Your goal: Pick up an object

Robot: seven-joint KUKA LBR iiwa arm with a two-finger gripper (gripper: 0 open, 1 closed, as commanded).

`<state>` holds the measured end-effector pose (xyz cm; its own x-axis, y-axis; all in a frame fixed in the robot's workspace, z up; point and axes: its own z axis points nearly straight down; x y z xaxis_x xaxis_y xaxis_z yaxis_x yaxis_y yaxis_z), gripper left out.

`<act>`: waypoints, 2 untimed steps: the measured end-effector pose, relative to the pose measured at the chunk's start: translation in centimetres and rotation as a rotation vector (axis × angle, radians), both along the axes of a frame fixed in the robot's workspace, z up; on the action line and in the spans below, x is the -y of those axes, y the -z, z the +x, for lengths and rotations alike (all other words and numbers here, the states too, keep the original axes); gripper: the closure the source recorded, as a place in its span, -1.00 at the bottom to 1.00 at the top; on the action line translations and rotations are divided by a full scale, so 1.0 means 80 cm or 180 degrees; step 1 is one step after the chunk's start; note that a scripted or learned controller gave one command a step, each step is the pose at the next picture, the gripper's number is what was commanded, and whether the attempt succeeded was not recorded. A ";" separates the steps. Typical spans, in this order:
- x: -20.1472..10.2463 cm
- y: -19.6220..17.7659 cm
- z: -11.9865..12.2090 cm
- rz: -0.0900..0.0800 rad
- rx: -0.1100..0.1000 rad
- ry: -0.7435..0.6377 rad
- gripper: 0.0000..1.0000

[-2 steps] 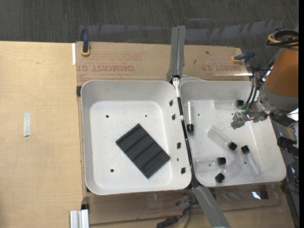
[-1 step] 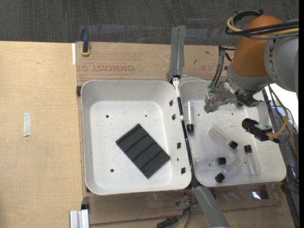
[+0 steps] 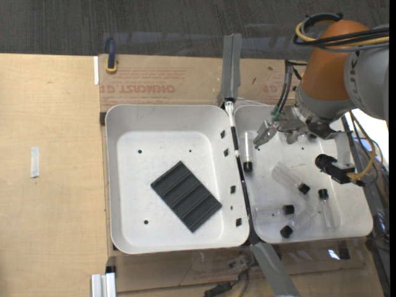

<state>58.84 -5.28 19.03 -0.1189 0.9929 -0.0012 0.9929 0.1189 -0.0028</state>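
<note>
Clear plastic vials with black caps [image 3: 289, 177] lie scattered in the right white bin [image 3: 362, 228], so the empty claw [image 3: 267, 132] hovers wide above its upper-left corner.

Bright, even overhead light, glare at the right bin [image 3: 362, 125] edge, focus sharp throughout.

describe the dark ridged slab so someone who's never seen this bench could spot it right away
Look at the left white bin of the two side by side. The dark ridged slab lies flat near its middle, turned at a slant to the bin's walls. It is the one large, dark, grooved rectangle; the items in the right bin are small clear tubes with black caps.
</note>
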 end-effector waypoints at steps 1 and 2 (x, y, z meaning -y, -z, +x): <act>0.066 0.039 -0.085 0.0002 -0.0005 0.0173 -1.00; 0.151 0.105 0.035 0.0000 0.0001 0.0241 -1.00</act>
<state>61.66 -17.40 10.64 -0.0433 0.9991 -0.0013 0.9991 0.0433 -0.0023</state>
